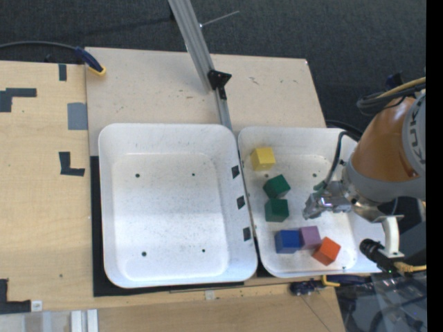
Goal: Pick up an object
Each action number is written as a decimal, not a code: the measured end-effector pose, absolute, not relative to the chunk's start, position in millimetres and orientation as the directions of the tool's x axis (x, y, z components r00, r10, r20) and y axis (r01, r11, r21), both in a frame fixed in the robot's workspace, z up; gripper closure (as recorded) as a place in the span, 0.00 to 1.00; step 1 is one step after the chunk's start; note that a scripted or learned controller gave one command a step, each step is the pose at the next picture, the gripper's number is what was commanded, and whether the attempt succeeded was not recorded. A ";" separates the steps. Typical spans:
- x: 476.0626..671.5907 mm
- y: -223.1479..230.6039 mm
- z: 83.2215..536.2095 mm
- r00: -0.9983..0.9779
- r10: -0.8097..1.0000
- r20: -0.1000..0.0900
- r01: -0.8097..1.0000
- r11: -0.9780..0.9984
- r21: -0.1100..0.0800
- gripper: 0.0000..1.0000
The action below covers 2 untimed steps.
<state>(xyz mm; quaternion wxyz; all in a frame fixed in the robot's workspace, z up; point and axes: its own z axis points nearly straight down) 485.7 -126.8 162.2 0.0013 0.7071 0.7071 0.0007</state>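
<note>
On the pale wooden desk (173,88) I have two shallow white plastic bins side by side: the left bin (111,185) and the right bin (297,140), where all the blocks sit. My grey arm with the orange band (384,151) reaches in from the right, its gripper (320,203) hanging over the right bin's middle.

I cannot tell how the gripper is set; nothing shows between its tips, so I judge nothing is held.

The blocks: two dark green cubes, one (277,185) above the other (276,209), lie just left of the gripper. A yellow cube (262,158) sits up and left, farther off. Toward the near rim run a blue cube (288,241), a small purple cube (311,236) touching it, and an orange cube (327,251).

The purple cube lies nearest, just toward the near rim from the gripper. I'd take that one, though its neighbours crowd it.
</note>
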 end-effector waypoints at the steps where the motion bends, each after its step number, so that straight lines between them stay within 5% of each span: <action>1: 483.1 -121.1 206.3 -0.002 1.000 -0.001 1.000 0.002 0.003 1.00; 2: 487.7 -113.9 251.7 -0.003 1.000 -0.001 1.000 0.003 0.004 1.00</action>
